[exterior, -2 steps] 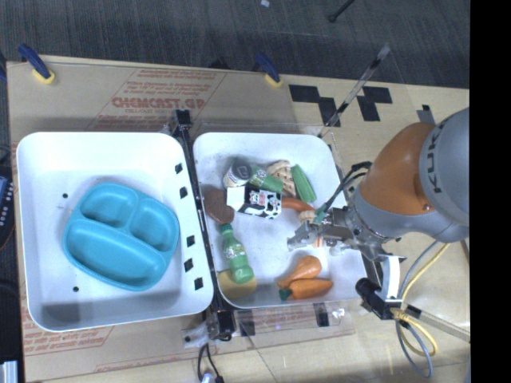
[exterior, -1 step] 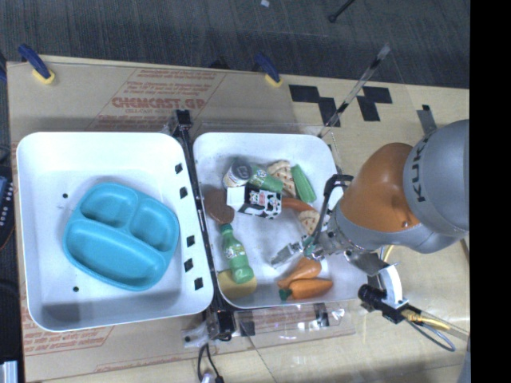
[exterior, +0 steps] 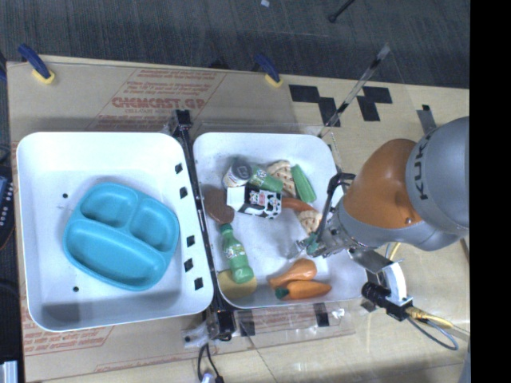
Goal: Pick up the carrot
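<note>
An orange carrot (exterior: 306, 290) with a green stem end lay in the right bin (exterior: 209, 146). Just above it hovered the hand (exterior: 313, 246); whether it was open or closed could not be told.

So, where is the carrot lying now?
The carrot lies in the right bin, at its near right corner, beside the green bottle and just below the gripper.

Blue tray (exterior: 120, 234), green bottle (exterior: 235, 254)

We see the grey arm (exterior: 435, 186) reaching in from the right of the frame, its orange band (exterior: 379, 194) above the wrist, the gripper (exterior: 313, 244) pointing down at centre right.
</note>
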You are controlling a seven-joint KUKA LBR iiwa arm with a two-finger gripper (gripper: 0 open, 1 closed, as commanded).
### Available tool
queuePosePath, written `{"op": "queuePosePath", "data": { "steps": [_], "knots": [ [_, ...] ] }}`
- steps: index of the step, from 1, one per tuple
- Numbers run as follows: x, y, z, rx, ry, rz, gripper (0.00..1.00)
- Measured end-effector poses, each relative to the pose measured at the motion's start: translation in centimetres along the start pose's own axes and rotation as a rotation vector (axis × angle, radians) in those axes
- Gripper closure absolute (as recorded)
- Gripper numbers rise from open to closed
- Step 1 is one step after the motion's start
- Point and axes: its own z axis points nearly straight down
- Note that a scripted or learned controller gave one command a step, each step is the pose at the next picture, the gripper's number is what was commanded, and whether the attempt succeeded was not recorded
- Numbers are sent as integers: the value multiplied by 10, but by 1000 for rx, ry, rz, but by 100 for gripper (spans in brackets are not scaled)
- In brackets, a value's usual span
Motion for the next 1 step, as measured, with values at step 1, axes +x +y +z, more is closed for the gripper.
{"op": "queuePosePath", "data": {
  "steps": [1],
  "knots": [
    [0, 1, -10, 3, 0, -12, 100]
  ]
}}
